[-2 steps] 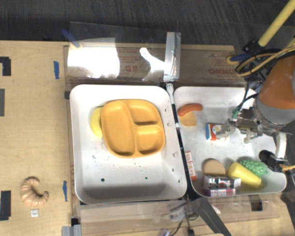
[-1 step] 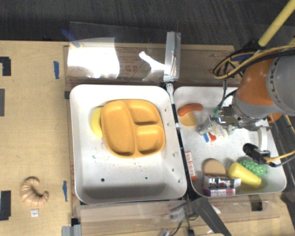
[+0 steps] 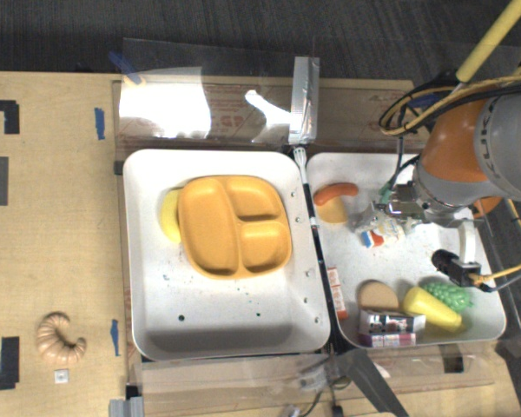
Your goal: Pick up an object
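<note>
We hover our end effector [image 3: 391, 220] low in the right bin [image 3: 495, 320], just over a small white-and-red object [image 3: 373, 235]; grip state unclear, so nothing is lifted yet

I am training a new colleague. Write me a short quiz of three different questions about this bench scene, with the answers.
1. True or false: the orange divided tray lies in the right bin.
2. Which thing lies outside both bins, on the bench?
A) the croissant
B) the toy corn cob
C) the green bumpy toy
3. Fill in: the gripper is over the ____ bin.

Key:
1. False; the tray is in the left bin, partly covering a yellow thing.
2. A
3. right
</note>
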`<act>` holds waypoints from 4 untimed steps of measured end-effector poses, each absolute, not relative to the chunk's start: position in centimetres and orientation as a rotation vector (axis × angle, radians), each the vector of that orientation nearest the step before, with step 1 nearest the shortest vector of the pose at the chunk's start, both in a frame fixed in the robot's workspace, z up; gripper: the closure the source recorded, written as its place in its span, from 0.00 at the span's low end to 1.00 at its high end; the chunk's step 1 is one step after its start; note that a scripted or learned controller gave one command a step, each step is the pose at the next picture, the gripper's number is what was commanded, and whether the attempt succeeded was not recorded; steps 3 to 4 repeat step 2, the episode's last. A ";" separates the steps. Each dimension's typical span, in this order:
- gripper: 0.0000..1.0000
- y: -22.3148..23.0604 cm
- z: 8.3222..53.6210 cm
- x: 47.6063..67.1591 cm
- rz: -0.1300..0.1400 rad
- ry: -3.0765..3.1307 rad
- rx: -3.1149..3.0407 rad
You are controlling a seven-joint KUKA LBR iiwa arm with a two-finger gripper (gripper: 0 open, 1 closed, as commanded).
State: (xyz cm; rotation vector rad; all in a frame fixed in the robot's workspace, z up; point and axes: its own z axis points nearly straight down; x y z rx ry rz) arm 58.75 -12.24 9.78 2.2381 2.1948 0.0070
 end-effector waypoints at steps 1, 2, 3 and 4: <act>1.00 -10.9 12.6 60.1 0.003 2.195 2.244; 1.00 -6.4 20.4 56.8 0.011 2.280 2.152; 1.00 -6.4 20.4 56.8 0.011 2.280 2.152; 1.00 -6.4 20.4 56.8 0.011 2.280 2.152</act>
